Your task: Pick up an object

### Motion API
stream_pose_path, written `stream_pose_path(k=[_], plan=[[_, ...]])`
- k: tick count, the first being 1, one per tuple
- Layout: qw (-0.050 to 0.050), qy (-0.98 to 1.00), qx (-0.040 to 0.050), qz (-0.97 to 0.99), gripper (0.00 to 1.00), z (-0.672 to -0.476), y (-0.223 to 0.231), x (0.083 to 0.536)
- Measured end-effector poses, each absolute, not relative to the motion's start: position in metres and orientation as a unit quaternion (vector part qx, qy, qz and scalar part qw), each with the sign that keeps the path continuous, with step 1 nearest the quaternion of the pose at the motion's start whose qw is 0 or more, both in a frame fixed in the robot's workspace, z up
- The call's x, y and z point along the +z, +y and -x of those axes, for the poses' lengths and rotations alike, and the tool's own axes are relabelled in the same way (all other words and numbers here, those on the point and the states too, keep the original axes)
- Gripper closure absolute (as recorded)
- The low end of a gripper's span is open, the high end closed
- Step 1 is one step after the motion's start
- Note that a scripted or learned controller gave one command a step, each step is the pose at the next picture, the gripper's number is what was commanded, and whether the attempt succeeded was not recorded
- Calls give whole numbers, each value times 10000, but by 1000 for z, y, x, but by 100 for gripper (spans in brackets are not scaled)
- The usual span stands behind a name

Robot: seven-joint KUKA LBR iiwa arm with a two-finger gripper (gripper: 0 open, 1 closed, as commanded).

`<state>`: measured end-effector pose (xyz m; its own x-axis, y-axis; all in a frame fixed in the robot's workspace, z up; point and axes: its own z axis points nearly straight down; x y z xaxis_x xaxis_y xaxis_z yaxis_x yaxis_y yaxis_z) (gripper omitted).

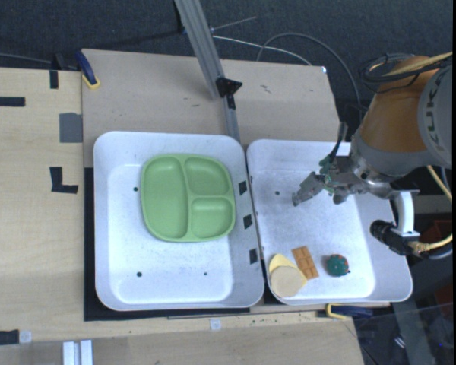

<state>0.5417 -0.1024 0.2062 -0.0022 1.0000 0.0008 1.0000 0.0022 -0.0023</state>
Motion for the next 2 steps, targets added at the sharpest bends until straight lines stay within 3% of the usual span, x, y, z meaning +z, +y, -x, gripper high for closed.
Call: stream_pose_path(k=[1, 2], plan=[[10, -7080, 5, 7062, 0, -542, -103, 206], [33, -7075, 28, 7067, 0, -535, -101, 143]])
